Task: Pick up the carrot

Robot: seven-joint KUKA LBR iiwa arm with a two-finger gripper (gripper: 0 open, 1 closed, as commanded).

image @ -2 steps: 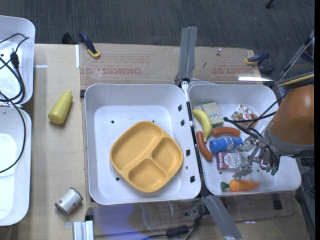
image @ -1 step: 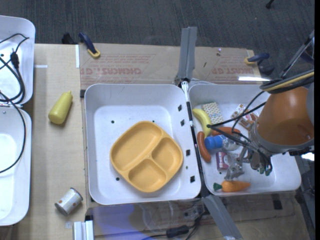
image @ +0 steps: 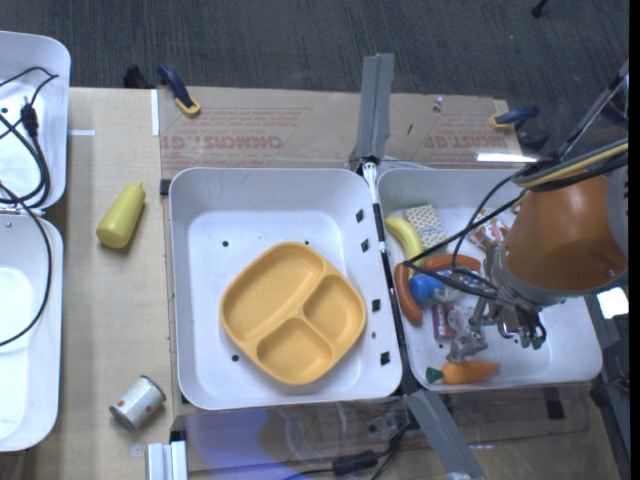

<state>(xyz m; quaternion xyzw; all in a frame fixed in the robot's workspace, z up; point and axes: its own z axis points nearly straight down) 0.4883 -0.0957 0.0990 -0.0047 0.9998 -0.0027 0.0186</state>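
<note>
- The gripper (image: 478, 336) hangs just above the carrot (image: 468, 372); whether it is clenched or released, I cannot tell.
- The carrot lies at the near edge of the right bin (image: 570, 368).
- A banana (image: 403, 234) lies beyond the carrot.

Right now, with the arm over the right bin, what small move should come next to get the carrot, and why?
Probably shift the pincer slightly toward the bin's near edge and lower it. The carrot lies there against the near wall of the right bin, just below the pincer and not yet between its fingers.
</note>
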